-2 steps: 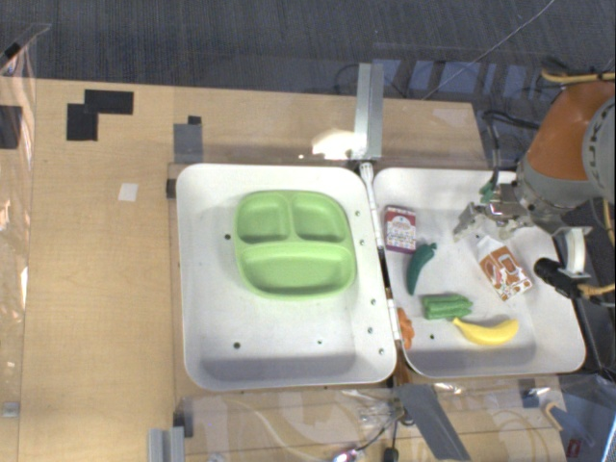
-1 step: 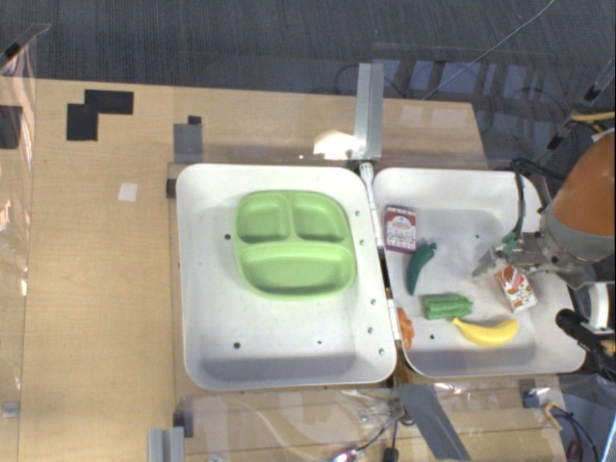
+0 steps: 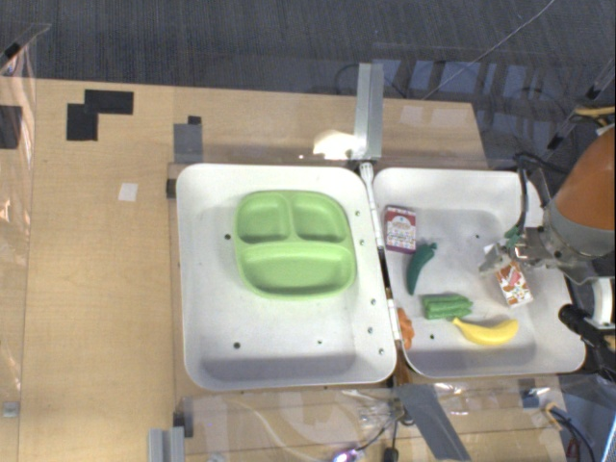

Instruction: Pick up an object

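Tool [image 3: 500,255] over right bin [image 3: 452,189], grip state unclear, small carton [image 3: 514,285] beside, long axis upright-ish.

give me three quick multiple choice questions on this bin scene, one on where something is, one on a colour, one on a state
1. Where is the green tray?
A. left bin
B. right bin
C. on the bench outside the bins

2. What colour is the banana?
A. red
B. yellow
C. blue

3. How does the banana lie?
A. gripped in the tool
B. stacked on the tray
C. loose on the right bin floor

Answers:
1 A, the tray sits in the left bin.
2 B, it is plainly yellow.
3 C, it rests on the floor, apart from the tool.
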Robot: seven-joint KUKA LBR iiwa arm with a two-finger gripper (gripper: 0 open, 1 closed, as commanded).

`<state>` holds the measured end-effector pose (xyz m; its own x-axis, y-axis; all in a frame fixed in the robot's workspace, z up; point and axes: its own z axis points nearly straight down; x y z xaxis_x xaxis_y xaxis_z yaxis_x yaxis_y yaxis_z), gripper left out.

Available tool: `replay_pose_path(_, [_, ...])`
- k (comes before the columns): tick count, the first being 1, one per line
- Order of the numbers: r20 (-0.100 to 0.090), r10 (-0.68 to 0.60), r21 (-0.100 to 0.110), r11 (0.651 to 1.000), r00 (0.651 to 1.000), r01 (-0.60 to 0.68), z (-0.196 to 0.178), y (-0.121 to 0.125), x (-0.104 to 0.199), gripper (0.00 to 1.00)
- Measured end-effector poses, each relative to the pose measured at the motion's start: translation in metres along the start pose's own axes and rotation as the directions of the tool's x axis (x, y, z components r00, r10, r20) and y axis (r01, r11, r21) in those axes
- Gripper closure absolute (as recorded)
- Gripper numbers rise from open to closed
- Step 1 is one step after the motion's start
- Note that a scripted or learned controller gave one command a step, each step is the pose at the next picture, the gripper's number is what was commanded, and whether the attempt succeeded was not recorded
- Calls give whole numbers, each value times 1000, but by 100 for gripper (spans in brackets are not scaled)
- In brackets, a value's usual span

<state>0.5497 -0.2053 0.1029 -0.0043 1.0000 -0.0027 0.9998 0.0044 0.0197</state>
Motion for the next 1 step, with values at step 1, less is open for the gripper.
replay_pose_path(1, [-3, -15, 13, 1000, 1000, 15, -117, 33, 105, 100])
